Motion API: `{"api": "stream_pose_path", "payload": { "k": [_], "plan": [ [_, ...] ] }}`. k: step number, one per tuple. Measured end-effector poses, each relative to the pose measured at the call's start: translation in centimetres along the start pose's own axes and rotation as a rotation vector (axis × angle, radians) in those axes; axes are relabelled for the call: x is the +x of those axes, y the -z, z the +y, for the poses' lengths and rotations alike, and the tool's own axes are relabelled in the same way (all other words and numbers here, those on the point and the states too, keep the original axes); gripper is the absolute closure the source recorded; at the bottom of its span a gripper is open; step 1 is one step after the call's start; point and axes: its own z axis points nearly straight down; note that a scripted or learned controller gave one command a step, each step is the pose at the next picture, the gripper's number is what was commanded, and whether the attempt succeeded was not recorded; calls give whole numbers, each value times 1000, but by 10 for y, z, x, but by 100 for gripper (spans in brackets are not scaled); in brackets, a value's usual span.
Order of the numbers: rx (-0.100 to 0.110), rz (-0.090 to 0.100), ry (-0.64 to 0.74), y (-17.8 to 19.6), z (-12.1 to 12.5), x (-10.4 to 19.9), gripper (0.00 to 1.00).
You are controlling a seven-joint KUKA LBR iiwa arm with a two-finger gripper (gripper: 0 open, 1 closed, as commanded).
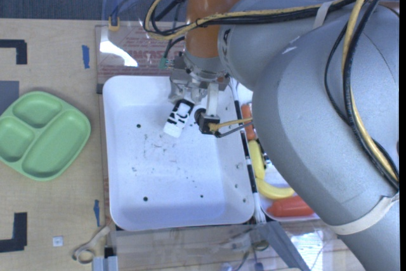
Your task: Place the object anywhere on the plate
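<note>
A green plate with three compartments lies on the wooden bench at the far left, outside the bins. My gripper hangs over the upper middle of the left white bin. A small white object with black markings sits right at the gripper's lower end, tilted. The view does not tell whether it is held or rests on the bin floor. The plate has nothing on it.
The big grey arm covers most of the right bin, where a yellow curved item, a red item and an orange item peek out. A clear plastic sheet lies behind the left bin.
</note>
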Motion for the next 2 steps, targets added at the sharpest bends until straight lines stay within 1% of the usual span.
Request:
{"api": "stream_pose_path", "payload": {
  "k": [1, 2],
  "plan": [
    [-6, 1, -28, -34, -25, 46, 100],
    [-1, -1, -27, -37, -27, 46, 0]
  ]
}}
